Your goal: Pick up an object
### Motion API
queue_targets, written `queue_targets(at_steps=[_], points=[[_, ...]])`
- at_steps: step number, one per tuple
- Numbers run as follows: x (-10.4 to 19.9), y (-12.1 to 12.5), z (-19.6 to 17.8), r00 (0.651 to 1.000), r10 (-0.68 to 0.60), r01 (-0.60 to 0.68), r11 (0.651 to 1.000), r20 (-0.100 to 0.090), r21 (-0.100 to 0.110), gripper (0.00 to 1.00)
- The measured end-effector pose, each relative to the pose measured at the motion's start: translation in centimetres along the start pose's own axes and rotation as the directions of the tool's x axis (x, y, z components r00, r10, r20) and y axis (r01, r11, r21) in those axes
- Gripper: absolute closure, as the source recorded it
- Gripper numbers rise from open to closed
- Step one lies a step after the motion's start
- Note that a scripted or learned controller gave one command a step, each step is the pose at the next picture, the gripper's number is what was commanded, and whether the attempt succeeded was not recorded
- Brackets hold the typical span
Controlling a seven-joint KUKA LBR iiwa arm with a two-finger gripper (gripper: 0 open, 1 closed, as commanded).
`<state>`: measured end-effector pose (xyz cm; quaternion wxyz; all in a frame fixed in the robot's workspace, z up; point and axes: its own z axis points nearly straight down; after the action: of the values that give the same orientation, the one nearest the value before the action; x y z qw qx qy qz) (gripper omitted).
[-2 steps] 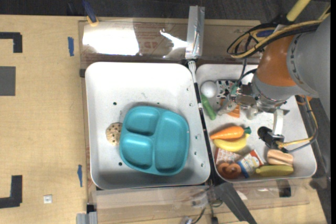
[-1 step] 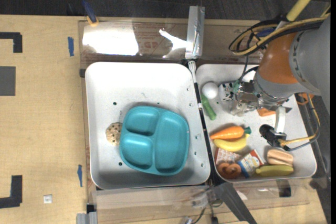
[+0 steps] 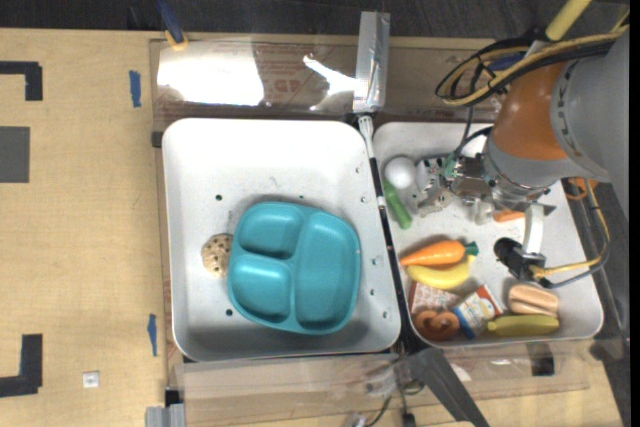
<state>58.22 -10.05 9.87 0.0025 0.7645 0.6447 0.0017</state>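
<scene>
Two shallow white bins sit side by side on the bench. The left bin (image 3: 190, 155) contains a teal divided plate (image 3: 296, 265) with a cookie (image 3: 214, 253) touching its left edge. The right bin (image 3: 590, 305) contains the candidate objects: a carrot (image 3: 437, 252) lying on a banana (image 3: 440, 273), a white ball (image 3: 400, 173) near the bin's upper left corner, a green stick-shaped item (image 3: 397, 206) along the left wall, a hot dog (image 3: 533, 298) above a second yellow item (image 3: 522, 324) at the lower right, a small box (image 3: 432, 297), and a doughnut (image 3: 436, 322) beside it. The arm (image 3: 570, 115) reaches in from the right, and the gripper (image 3: 440, 183) sits low in the upper part of the right bin, just beside the white ball. Finger opening: cannot be determined, because the metal parts blur against the bin floor. No object is visibly between the fingers.
</scene>
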Motion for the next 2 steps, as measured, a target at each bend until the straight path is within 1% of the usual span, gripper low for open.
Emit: queue_targets(at_steps=[1,2], points=[[0.2,6.8,1.2,0.997,0.08,-0.08,0.995,-0.004,0.057,0.0],[-4.5,1.9,1.2,0.998,0.062,-0.062,0.998,0.001,0.005,0.0]])
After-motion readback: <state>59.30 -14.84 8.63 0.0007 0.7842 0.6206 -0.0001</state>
